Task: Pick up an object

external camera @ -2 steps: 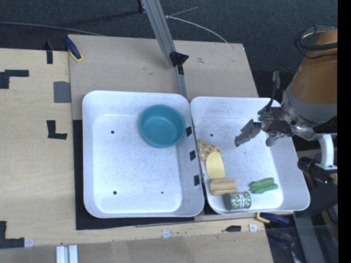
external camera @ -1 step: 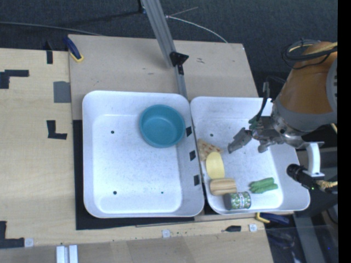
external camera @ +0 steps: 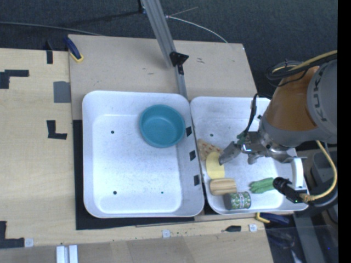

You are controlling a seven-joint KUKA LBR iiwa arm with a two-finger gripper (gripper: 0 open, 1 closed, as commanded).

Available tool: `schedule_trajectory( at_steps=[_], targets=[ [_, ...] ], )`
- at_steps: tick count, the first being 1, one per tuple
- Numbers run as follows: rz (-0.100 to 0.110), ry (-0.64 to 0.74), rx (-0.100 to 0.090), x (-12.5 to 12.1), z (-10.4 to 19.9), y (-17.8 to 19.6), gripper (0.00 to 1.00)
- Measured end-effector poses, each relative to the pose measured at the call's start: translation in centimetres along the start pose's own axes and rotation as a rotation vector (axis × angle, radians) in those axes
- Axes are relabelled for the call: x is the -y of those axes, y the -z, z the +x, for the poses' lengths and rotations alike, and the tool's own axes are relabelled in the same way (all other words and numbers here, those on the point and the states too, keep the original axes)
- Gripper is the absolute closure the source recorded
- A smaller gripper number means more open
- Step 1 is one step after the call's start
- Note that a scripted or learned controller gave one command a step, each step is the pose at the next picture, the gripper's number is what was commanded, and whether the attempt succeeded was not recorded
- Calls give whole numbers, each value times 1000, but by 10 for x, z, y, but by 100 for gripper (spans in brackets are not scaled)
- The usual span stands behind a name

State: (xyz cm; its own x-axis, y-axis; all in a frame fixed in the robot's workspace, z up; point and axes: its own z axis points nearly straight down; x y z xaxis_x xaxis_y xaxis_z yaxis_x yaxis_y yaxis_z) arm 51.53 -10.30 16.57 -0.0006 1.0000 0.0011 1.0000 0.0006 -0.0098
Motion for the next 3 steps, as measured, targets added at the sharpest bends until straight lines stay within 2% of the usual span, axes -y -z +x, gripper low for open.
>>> schedule_trajectory(
  at_steps=[1,2,3],
  targets=[
    [0,0,0,0,1,-65,0],
    [-3,1,0,-1,2,-52,100],
    [-14,1,2,-1,0,11,100]
  ],
)
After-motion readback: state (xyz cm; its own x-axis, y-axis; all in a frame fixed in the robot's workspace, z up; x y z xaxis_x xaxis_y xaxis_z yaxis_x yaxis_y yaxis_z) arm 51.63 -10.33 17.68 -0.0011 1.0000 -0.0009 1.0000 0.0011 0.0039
